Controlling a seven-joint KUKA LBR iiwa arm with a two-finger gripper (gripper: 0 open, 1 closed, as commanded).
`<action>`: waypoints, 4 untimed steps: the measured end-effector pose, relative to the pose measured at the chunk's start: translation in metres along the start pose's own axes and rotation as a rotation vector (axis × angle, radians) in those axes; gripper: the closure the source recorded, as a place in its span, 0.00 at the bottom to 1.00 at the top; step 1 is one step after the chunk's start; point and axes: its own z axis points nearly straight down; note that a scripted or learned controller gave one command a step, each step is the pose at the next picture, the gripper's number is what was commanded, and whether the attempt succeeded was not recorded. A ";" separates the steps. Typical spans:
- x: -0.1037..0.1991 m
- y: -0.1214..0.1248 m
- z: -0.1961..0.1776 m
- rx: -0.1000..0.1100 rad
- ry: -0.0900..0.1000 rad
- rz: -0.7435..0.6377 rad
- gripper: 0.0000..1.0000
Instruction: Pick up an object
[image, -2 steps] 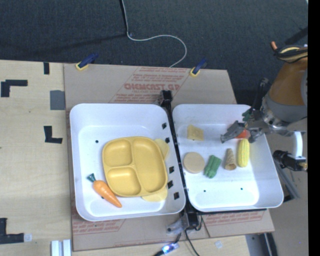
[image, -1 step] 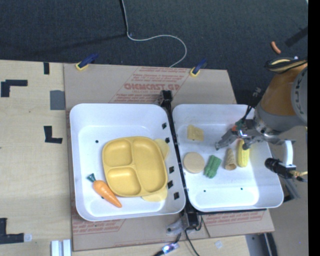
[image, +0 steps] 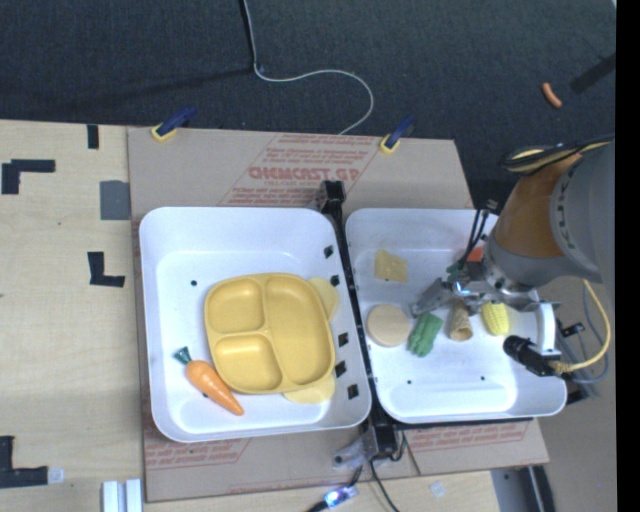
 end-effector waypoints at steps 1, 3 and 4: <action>0.000 0.000 -0.001 -0.005 -0.002 0.001 0.00; -0.004 -0.007 -0.060 -0.007 -0.001 0.004 1.00; -0.009 -0.009 -0.122 -0.010 -0.002 0.002 1.00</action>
